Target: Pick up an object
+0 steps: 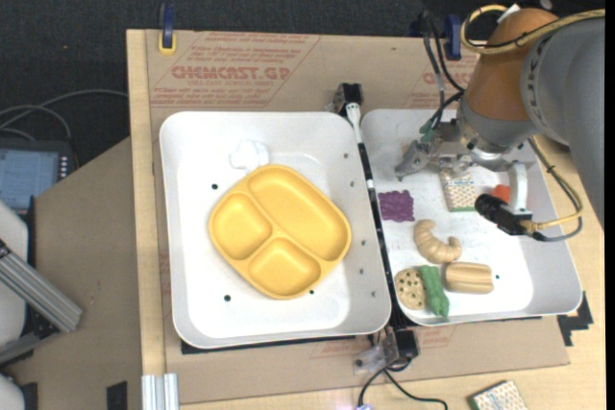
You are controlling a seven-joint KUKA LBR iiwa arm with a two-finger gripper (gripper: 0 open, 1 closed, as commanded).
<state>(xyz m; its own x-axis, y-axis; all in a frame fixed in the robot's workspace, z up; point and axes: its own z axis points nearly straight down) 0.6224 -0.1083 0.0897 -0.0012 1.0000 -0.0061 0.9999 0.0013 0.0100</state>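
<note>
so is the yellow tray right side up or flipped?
Right side up: the yellow tray in the left bin shows its three compartments facing up, nothing in them.

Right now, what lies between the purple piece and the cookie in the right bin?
In the camera view, bare bin floor separates the purple piece from the cookie; the croissant sits just right.

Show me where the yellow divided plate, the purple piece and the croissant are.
yellow divided plate (279, 230), camera view, central ridge.
purple piece (395, 205), camera view, its middle.
croissant (438, 245), camera view, middle of its curve.
</note>
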